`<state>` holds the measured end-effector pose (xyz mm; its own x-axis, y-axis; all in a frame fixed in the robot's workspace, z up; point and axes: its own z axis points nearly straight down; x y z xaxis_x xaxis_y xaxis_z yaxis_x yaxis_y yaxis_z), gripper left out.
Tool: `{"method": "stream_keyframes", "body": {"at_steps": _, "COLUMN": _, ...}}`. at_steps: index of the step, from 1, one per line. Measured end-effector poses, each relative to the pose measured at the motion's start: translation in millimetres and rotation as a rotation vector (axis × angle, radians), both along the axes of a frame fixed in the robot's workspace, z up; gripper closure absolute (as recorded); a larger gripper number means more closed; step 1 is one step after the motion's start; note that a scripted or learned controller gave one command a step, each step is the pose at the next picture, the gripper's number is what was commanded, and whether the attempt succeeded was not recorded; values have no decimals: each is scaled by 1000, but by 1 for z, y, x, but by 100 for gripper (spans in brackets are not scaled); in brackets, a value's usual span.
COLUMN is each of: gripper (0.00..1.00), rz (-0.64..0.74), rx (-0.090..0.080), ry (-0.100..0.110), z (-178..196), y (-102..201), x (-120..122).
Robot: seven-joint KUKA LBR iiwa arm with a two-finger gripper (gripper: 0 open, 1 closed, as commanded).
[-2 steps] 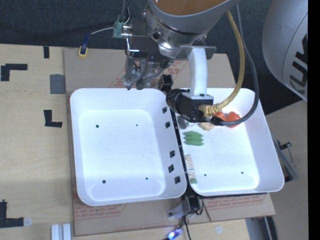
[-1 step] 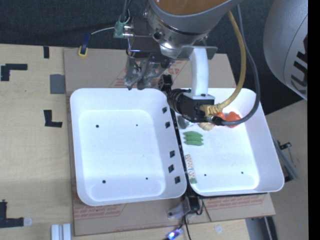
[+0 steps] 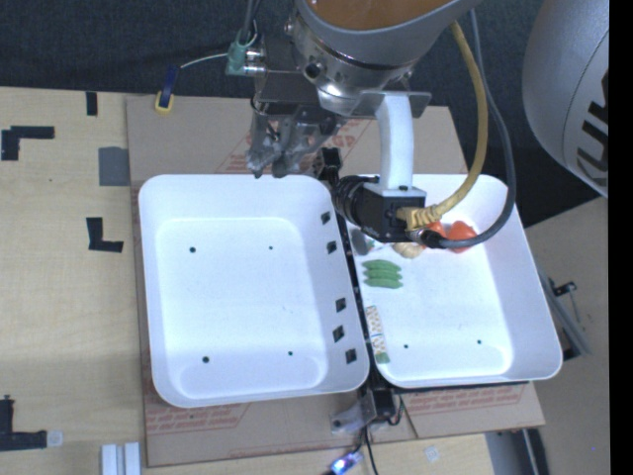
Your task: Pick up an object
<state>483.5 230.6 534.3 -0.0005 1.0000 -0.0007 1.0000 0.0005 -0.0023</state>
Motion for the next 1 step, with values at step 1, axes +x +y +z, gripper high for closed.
{"method": "stream_keyframes", "body": {"at_steps": 1, "gripper": 100, "rz": 0, "rx": 0, "ry": 0, "z": 0, "y": 1, "x": 0}}
